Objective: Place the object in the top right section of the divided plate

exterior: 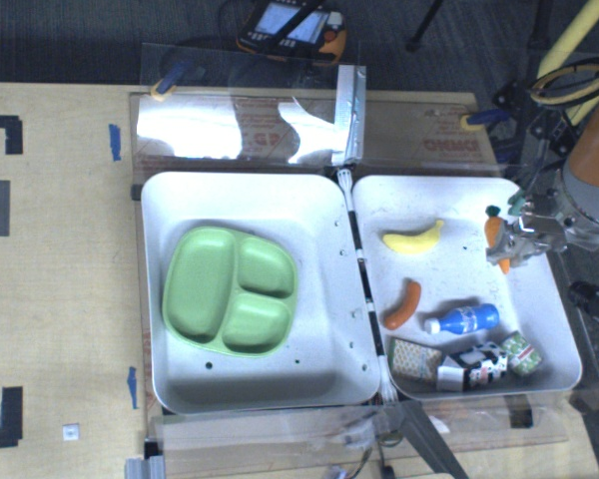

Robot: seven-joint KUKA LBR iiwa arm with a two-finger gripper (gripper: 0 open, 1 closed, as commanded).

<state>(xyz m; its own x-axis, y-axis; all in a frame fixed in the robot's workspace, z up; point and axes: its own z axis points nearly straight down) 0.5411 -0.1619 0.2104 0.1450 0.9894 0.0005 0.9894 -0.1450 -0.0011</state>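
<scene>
gripper [506,239] at right bin's three o'clock, pinching small orange plastic carrot [493,231]; looks light, stiff, slippery; grip mid-body.

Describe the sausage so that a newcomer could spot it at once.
Start at the right white bin, next to the bin holding the green divided plate. Near the right bin's left wall, below the yellow banana and left of the blue bottle, lies the sausage: a short, curved, orange-red piece, the only such one there.
</scene>
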